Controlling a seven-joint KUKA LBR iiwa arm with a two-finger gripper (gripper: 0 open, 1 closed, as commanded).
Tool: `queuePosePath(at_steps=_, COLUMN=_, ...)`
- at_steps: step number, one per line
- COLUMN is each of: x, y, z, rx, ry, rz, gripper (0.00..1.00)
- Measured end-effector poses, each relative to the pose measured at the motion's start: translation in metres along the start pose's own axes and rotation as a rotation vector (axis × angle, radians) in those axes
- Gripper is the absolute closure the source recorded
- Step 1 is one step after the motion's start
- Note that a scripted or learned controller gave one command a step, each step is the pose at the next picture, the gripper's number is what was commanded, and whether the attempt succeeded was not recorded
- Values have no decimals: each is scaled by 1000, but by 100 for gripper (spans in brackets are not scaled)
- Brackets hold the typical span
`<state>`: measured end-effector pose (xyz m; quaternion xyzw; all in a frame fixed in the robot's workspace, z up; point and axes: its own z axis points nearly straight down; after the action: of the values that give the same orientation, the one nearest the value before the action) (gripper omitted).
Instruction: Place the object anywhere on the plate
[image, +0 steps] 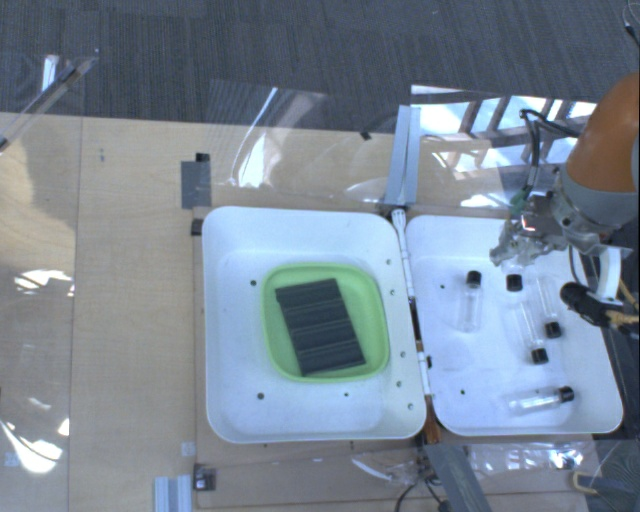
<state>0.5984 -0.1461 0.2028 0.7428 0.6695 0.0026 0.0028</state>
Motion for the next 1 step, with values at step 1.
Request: queuePosePath(at_steps=1, x=0, y=0, z=0, rx=0, ry=0, rz=0, gripper=0)
